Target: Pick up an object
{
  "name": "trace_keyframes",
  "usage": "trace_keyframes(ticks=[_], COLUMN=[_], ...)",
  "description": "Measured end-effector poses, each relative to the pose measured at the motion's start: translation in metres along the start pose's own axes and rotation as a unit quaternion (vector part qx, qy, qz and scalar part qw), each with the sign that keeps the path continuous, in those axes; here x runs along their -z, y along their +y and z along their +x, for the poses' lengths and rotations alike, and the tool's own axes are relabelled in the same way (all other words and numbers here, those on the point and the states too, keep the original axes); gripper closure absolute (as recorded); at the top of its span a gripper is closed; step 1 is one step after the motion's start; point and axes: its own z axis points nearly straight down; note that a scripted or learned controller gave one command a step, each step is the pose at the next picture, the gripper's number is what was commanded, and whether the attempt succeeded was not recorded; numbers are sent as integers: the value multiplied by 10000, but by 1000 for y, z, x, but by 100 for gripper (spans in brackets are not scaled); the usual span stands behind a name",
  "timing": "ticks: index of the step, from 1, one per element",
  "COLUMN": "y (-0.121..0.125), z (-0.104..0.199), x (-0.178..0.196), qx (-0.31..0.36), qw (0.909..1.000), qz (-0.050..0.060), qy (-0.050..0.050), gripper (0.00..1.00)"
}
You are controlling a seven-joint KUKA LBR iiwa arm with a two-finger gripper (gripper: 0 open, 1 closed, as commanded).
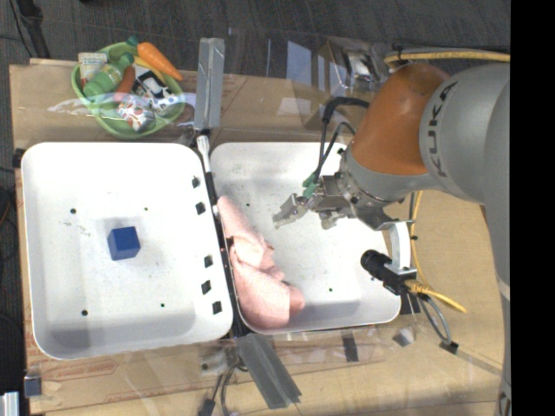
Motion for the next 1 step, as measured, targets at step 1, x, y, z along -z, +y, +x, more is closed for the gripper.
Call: trace_keyframes(ticks=[1], y=[2], z=[2], x=[-127], qx=[769], qw=[9970], qz=[-24], qy=[-5], gripper=[0])
